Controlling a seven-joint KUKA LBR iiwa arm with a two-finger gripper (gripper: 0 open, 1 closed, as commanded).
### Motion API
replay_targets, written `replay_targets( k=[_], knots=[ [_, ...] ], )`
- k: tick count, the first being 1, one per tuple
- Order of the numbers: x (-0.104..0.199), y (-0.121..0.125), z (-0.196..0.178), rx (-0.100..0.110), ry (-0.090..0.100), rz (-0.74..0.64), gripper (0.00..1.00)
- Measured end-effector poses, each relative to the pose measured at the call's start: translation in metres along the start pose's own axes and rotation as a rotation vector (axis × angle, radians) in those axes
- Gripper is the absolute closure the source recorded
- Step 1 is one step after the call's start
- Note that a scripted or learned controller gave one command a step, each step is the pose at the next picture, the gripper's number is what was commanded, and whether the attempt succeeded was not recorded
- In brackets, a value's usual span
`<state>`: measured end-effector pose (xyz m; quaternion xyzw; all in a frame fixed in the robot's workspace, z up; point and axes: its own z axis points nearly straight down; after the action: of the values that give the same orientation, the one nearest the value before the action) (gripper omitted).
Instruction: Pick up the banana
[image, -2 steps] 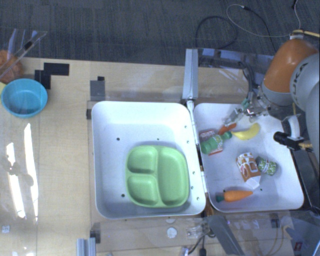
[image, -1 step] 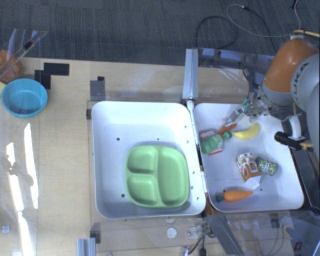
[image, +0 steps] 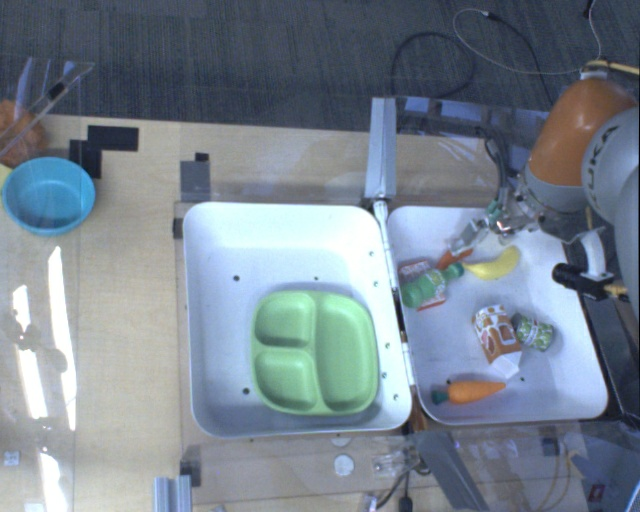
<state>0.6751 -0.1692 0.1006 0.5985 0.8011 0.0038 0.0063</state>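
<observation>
Nearest your viewpoint, at the lower edge of the right bin (image: 590, 400), you have a carrot (image: 474, 391) lying on its side, and just above it a small carton (image: 494, 332) with a green packet (image: 533, 334) touching its right end. Your target, the banana (image: 497, 264), lies higher up in that same bin, flat on the white floor, with its right tip raised toward the far wall. To its left, close by, you see a green pouch (image: 427, 286) with an orange piece beside its cap. Your gripper (image: 478, 233) hangs at the end of the arm (image: 575, 140) just above and to the left of the banana, near it but apart from it as far as you can judge from this slanted view; nothing yellow sits between the fingers. Whether those fingers are spread or closed you cannot tell, since the tool is small and blurred here. On the left, you have the other bin (image: 215, 300) holding a green divided plate (image: 315, 351), and well off on the bench a blue bowl (image: 49, 194). Judge the task as barely begun: you have the approach roughly made, yet the closing on the banana and the lift are both left to do.
</observation>
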Motion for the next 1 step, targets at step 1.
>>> replay_targets(
  k=[1],
  knots=[
    [-0.0002, 0.0000, 0.0001, 0.000, 0.001, 0.003, 0.00]
  ],
)
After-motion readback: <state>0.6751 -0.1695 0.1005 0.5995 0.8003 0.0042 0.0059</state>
